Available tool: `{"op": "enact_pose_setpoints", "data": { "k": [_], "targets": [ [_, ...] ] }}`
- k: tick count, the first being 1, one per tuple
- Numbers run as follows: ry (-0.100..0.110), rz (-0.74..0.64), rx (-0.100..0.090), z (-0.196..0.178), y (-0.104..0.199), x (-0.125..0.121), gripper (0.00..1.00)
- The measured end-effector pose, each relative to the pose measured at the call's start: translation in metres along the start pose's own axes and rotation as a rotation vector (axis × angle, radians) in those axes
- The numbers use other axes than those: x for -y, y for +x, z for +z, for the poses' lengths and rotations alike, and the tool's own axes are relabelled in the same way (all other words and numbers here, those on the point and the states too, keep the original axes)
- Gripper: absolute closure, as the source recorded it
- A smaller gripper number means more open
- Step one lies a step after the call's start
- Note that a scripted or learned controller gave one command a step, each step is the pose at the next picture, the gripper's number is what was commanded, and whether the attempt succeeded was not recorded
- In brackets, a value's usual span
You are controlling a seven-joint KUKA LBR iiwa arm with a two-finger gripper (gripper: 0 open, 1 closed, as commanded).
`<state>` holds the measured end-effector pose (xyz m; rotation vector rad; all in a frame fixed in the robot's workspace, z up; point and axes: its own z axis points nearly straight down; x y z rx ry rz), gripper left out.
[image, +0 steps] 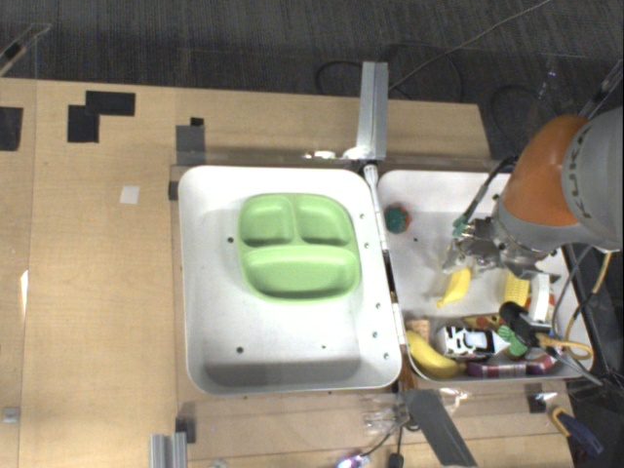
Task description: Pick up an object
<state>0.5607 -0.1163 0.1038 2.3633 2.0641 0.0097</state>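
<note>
Wooden bench [88,291] bears two white bins [205,291] side by side.

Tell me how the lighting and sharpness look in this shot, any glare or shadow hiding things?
Camera view: even overhead light. A soft shadow lies along the near wall of the left bin. The green tray is crisp. The right bin looks bright, mildly washed out. The arm darkens the clutter beside the banana, and the gripper is too small to read.

Wooden tabletop [88,291] carries two white bins side by side. Left bin [210,261] holds a green divided tray [295,245], three compartments, sitting roughly centre. Right bin [429,198] sits just beside it. Metal post [373,105] stands at the far edge between the bins. Black markers [97,113] on the tabletop's far left. Dark carpet [244,13] beyond.
</note>
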Motion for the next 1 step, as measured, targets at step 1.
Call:
{"op": "enact_pose_setpoints", "data": {
  "k": [1],
  "targets": [
    [0.002, 0.019, 0.001, -0.0811, 0.0637, -0.0715, 1.0]
  ]
}}
